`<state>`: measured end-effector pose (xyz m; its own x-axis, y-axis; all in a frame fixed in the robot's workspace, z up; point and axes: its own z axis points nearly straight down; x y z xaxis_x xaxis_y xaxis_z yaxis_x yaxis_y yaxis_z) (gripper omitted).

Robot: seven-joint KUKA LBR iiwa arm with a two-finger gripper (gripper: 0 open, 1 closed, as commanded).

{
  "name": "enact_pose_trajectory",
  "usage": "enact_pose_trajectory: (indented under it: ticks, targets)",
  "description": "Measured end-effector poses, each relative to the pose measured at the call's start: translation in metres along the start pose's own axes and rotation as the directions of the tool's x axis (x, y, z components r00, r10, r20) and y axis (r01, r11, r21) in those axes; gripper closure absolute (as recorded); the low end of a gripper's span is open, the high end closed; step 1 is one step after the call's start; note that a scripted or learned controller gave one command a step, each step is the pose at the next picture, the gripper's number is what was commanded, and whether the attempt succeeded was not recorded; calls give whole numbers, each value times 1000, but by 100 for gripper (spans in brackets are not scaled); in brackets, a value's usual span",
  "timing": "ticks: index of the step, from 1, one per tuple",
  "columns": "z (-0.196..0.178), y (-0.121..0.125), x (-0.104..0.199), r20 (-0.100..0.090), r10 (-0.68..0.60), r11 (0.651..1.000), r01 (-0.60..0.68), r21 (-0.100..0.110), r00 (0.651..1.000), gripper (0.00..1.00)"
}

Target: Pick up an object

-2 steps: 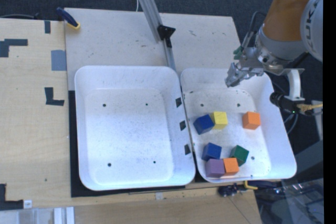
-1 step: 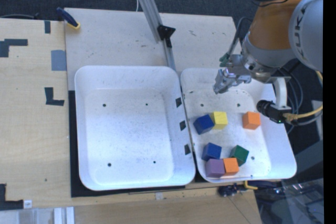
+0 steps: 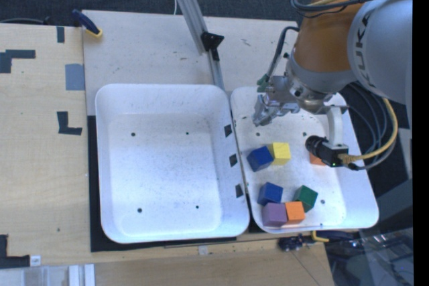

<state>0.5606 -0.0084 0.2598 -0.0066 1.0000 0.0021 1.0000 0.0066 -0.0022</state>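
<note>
The right bin (image 3: pixel 354 207) holds several small blocks. A blue block (image 3: pixel 260 158) and a yellow block (image 3: pixel 281 153) touch each other near its middle left. Nearer the front lie a second blue block (image 3: pixel 271 193), a green block (image 3: pixel 307 197), a purple block (image 3: pixel 274 213) and an orange block (image 3: pixel 295 211), bunched together. My gripper (image 3: pixel 266 114) hangs over the bin's back left part, up and a little left of the blue and yellow pair. I see no block in it. Another orange piece (image 3: pixel 315 160) peeks out beside a black fitting on the arm.
The left bin (image 3: pixel 161 157) stands against the right one. A slanted grey metal bar (image 3: pixel 191 7) runs from the top down to the bins' back edge. Cables (image 3: pixel 375 144) loop off the arm at the right. A blue and yellow tool (image 3: pixel 87 23) lies at the back left.
</note>
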Motion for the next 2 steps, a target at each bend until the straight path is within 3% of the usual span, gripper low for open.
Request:
enact_pose_trajectory:
  ticks: [2]
  targets:
    - [13,-41,82,2,1,1000,-1,2,1000,100]
